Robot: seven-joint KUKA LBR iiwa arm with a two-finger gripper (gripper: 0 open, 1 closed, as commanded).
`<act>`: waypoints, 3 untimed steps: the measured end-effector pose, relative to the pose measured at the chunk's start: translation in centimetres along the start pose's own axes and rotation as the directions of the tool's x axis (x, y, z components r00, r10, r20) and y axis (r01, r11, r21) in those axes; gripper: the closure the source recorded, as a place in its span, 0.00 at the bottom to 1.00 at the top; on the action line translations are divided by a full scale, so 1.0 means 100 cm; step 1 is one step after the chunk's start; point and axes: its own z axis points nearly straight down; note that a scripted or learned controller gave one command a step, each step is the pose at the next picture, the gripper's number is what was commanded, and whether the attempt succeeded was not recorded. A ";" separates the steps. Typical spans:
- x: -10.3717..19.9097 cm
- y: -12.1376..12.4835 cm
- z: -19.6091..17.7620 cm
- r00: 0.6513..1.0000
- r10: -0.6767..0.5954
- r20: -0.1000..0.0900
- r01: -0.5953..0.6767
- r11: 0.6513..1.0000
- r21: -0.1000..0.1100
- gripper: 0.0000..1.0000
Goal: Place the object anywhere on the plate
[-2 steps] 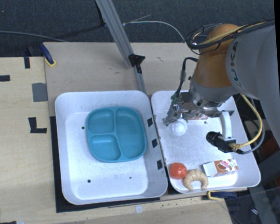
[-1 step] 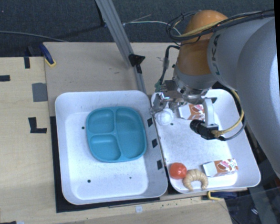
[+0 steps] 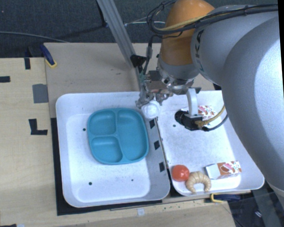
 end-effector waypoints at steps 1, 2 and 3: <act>0.047 0.018 -0.003 1.000 0.001 0.000 -0.001 1.000 0.001 1.00; 0.065 0.027 0.014 1.000 0.004 0.003 -0.004 1.000 0.003 1.00; 0.064 0.026 0.013 1.000 0.005 0.003 -0.005 1.000 0.003 0.00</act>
